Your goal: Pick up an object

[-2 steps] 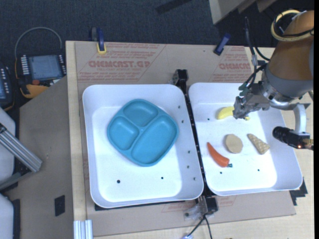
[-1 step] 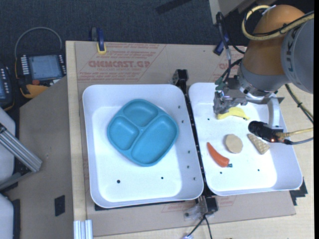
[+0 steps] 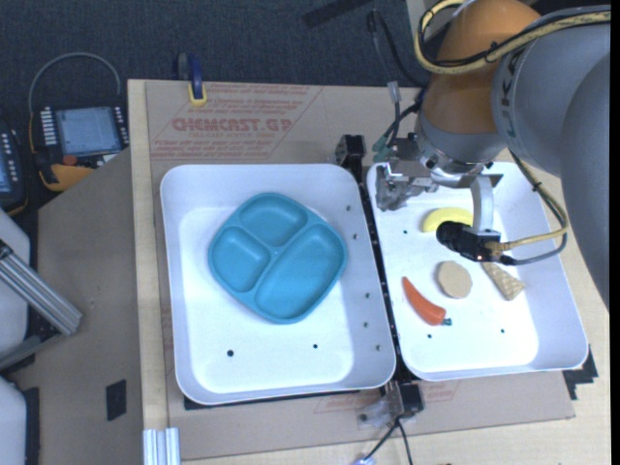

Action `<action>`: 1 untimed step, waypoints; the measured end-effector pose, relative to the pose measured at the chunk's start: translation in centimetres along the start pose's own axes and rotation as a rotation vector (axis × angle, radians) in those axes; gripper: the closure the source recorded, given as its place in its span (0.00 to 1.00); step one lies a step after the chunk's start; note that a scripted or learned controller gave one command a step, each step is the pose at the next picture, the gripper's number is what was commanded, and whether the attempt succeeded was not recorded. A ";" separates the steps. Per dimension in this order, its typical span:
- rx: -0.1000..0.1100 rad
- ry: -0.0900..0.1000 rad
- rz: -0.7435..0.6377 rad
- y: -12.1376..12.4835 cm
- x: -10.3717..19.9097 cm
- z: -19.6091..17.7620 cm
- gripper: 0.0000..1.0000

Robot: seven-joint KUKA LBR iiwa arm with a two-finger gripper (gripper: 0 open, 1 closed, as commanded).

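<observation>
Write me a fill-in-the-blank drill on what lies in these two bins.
1. The divided plate is coloured ____.
2. It lies in the bin on the view's ____.
3. The pepper beside the tan disc is coloured ____.
4. The plate has ____ compartments.
Missing words: blue; left; red; three.

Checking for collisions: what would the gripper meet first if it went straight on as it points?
Likely the bare floor of the right bin, just left of the banana; depth is unclear.

Banana [image 3: 436,220] partly behind the arm [image 3: 552,76]
</observation>
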State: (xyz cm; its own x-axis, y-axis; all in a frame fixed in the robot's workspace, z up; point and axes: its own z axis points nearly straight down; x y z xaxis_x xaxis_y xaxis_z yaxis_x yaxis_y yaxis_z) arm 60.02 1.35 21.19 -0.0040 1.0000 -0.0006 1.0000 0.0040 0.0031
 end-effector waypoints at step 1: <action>-0.002 0.002 -0.002 2.5 5.7 -0.8 1.00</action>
